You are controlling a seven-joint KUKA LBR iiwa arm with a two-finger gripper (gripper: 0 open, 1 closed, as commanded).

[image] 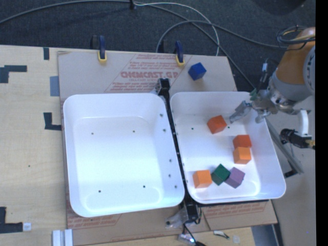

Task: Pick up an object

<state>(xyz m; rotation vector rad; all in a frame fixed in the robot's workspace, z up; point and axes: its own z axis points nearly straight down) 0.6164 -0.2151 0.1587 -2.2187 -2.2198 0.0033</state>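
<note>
Hovering over the right bin's [277,183] far right part, the gripper [249,111] hangs with its two fingers spread apart and nothing between them; one finger [237,113] slants down toward the orange-red block [217,124], which lies just beside that fingertip on the bin floor. That block is a cube, so it has no long axis; it sits turned a little, its edges skewed against the bin's walls. Nearer the bin's right wall, a red block [242,141] touches an orange block [242,155] right below it. Toward the bin's near wall, another orange cube [202,178], a green block [221,174] and a purple block [235,178] sit in a tight row, touching. A blue block [197,71] rests outside the bin, beyond its far rim, on a cardboard sheet [138,73] clamped by two clips. Left of the right bin, touching it, stands the left bin [69,137]. Both rest on a pale wooden bench [25,158]; beyond it is dark carpet crossed by cables [154,5].
</note>
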